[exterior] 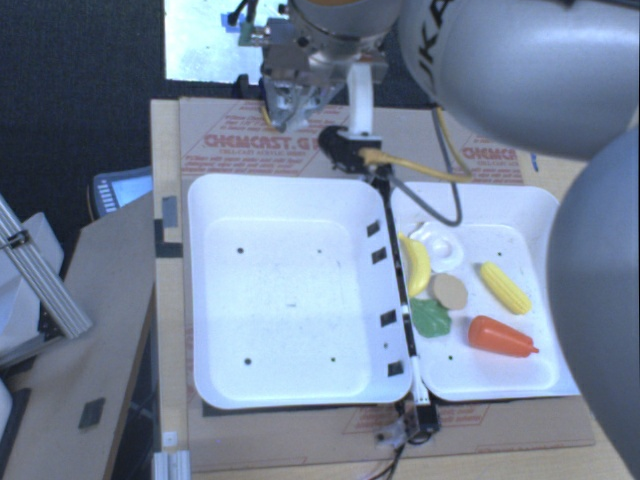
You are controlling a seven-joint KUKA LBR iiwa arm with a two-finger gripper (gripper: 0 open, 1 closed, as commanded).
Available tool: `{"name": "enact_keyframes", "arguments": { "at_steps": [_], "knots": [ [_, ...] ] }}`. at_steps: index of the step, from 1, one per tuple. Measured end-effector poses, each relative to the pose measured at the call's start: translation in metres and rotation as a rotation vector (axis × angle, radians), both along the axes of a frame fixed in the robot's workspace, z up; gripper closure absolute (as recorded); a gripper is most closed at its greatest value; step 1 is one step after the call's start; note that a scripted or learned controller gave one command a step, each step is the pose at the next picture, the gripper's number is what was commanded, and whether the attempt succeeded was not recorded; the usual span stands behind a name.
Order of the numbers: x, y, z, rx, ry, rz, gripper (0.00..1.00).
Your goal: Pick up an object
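Where readable, "CHEMCAST" on cardboard (250, 140)

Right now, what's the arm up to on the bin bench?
The KUKA arm reaches in from the right, its gripper above the cardboard behind the left bin, over neither bin. Nothing shows between its fingers. The right bin holds the objects: a banana, a corn cob, a carrot, a green leafy piece, a tan disc and a white piece. No object is picked yet.
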State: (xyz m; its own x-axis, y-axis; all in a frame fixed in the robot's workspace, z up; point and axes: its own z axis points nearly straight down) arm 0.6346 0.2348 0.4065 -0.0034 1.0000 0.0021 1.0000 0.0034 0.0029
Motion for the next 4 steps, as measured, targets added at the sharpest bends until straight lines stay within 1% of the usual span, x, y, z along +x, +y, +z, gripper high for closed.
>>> {"name": "enact_keyframes", "arguments": {
  "at_steps": [1,2,3,4],
  "knots": [
    [0.000,0.000,0.000,0.000,0.000,0.000,0.00],
    [0.000,0.001,0.011,0.001,-0.002,0.003,1.00],
    [0.000,0.000,0.011,0.000,-0.001,0.003,0.00],
    [0.000,0.001,0.022,0.001,-0.004,0.006,1.00]
  ]
}}
